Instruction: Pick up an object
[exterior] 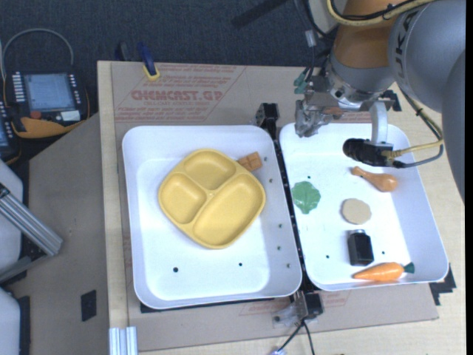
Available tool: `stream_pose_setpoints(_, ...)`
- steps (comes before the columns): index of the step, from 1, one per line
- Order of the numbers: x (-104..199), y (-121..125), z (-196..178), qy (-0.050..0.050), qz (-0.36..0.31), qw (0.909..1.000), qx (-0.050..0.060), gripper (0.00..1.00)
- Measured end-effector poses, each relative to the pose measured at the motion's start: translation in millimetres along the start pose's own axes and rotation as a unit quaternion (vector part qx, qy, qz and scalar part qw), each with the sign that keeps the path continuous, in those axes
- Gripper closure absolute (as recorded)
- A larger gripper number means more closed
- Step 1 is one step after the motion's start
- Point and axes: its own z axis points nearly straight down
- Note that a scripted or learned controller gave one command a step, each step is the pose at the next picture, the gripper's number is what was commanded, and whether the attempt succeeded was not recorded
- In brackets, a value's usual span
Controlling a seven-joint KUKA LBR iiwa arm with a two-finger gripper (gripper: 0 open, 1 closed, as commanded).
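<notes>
- Claw (310, 124) hangs over the right bin's (425, 220) far-left corner; open or closed: cannot tell.
- Toy carrot (380, 273): judged light, rigid, smooth; take across thick middle.

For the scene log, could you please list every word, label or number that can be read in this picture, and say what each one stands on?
"CHEMCAST GP", red print seen upside down, on the brown board under the bins.
More red print below it and along the board's front edge: too small to read.
Letters on the grey arm: cut off, unreadable.
Screen of the pendant at left: too blurred to read.
</notes>
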Motion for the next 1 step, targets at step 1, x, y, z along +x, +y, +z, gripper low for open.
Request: stream_pose_setpoints(1,56.8,5.7,16.0,0.0,-0.001,1.0,0.0,1.0)
